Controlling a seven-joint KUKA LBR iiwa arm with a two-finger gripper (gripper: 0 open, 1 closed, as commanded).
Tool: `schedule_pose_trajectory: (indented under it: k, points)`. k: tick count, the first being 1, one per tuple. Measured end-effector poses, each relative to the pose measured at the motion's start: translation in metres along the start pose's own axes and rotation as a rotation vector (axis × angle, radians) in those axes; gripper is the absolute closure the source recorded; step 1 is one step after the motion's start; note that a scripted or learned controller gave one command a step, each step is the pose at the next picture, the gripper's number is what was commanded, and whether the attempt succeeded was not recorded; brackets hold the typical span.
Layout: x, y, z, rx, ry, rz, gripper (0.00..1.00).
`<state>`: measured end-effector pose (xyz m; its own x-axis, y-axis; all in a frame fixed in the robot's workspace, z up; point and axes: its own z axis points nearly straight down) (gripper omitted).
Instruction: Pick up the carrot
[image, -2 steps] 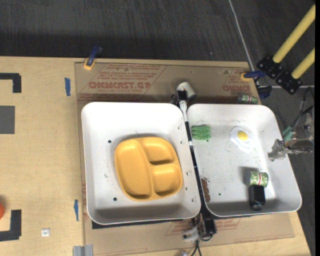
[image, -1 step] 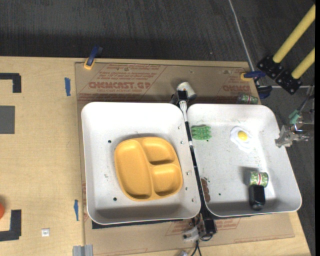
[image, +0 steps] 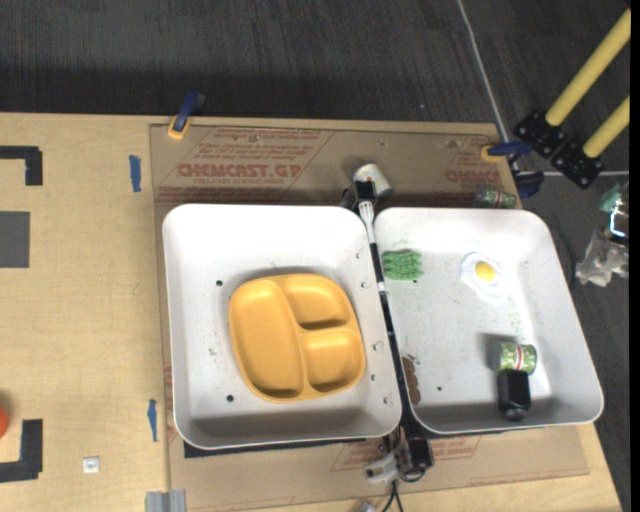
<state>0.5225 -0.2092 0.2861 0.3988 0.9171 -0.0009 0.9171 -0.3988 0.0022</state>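
Carrot (image: 3, 421) perhaps, orange blob at left edge, board (image: 240, 165) printed CHEMCAST

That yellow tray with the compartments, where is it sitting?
The yellow tray lies in the middle of the left white bin, in the camera view's left half. Across the divider, the right white bin holds a fried egg and a green can.

two white bins sat on the bench, one (image: 190, 300) at nine o'clock and one (image: 560, 300) at three. the nine o'clock bin held one yellow divided tray (image: 297, 335). the three o'clock bin held four things: one green leafy piece (image: 402, 265), one fried egg (image: 486, 272), one green can (image: 518, 356) and one black block (image: 515, 393).
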Motion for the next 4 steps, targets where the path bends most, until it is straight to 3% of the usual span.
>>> schedule_pose_trajectory:
  k: [1, 2, 3, 4]
  points:
    - [0.006, -0.035, -0.024, 0.003, 0.001, 0.215, 1.0]
    - [0.074, -0.079, 0.051, 0.005, 0.001, 0.172, 1.0]
    - [0.125, -0.101, 0.032, 0.001, 0.002, 0.319, 1.0]
    - [0.154, -0.101, 0.029, 0.004, -0.001, 0.79, 1.0]
